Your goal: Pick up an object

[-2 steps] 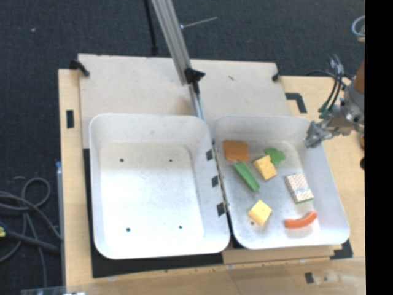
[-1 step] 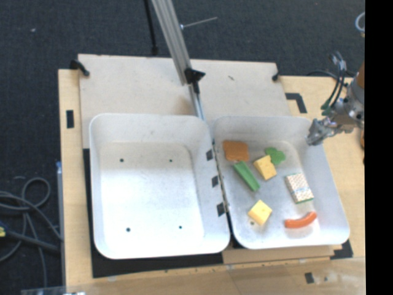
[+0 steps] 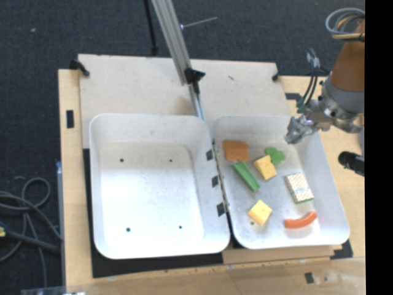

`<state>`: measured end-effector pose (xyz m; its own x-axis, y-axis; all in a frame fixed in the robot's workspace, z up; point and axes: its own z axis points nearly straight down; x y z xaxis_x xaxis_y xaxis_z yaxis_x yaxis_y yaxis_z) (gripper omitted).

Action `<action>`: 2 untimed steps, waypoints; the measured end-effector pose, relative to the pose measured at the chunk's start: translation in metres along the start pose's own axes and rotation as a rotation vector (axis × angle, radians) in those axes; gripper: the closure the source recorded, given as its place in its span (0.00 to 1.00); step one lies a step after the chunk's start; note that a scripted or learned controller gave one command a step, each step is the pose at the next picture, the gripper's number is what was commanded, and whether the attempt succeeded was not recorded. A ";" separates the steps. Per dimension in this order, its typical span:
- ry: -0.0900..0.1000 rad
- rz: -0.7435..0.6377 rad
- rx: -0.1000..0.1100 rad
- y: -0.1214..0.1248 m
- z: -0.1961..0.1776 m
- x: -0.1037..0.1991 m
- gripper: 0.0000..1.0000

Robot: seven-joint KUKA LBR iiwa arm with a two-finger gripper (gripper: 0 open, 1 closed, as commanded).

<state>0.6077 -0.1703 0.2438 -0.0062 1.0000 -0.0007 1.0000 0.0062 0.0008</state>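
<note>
While the gripper [image 3: 295, 131] hovers over the right bin [image 3: 328, 183] near its two o'clock corner, you have no object chosen yet, and whether the claw is apart or together cannot be told from this slant. All the candidates lie in that bin: an orange-brown block [image 3: 236, 150] at eleven o'clock, a green stick [image 3: 246, 176] just below it, a yellow wedge [image 3: 265, 167] touching a green piece [image 3: 276, 157] near the centre, a speckled block [image 3: 298, 187] at three o'clock, a yellow cube [image 3: 260, 212] at six, and a red-orange sausage shape [image 3: 300, 220] at five. You would do best to aim for the yellow cube or the speckled block, since each stands apart from its neighbours. Centre above it, align across its narrow sides, then descend straight.
</note>
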 end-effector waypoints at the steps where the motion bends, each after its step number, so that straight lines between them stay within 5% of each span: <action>1: 0.001 0.000 0.000 0.005 0.008 0.056 1.00; 2: 0.001 0.000 0.003 0.012 0.017 0.106 1.00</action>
<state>0.6194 -0.0647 0.2267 -0.0065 1.0000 0.0006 1.0000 0.0065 -0.0018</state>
